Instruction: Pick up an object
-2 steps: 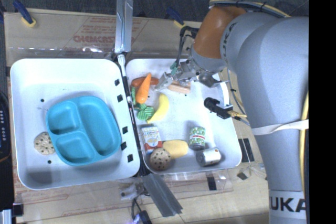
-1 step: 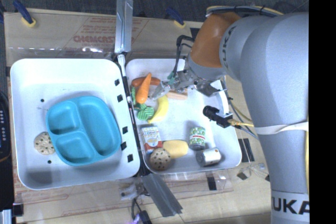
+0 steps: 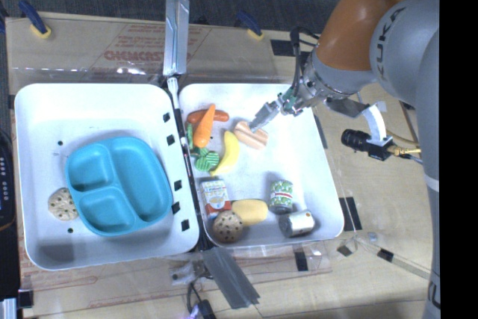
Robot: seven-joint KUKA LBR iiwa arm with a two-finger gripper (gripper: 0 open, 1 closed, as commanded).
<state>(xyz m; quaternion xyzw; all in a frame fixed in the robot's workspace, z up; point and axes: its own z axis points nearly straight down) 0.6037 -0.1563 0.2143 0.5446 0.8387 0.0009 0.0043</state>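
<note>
Hot dog (image 3: 251, 136), a small toy, lies in the upper middle of the right bin (image 3: 317, 183), just beside a banana (image 3: 231, 150), and it seems the likeliest target. From the right, the arm (image 3: 388, 26) slants its tool (image 3: 263, 116) down to a point just above the toy, perhaps touching its top edge; whether the tool is grasping, released or clenched cannot be told at this angle. A good pick likely means coming down squarely across the short width of the hot dog, keeping off the banana, and gripping firmly before lifting.
</note>
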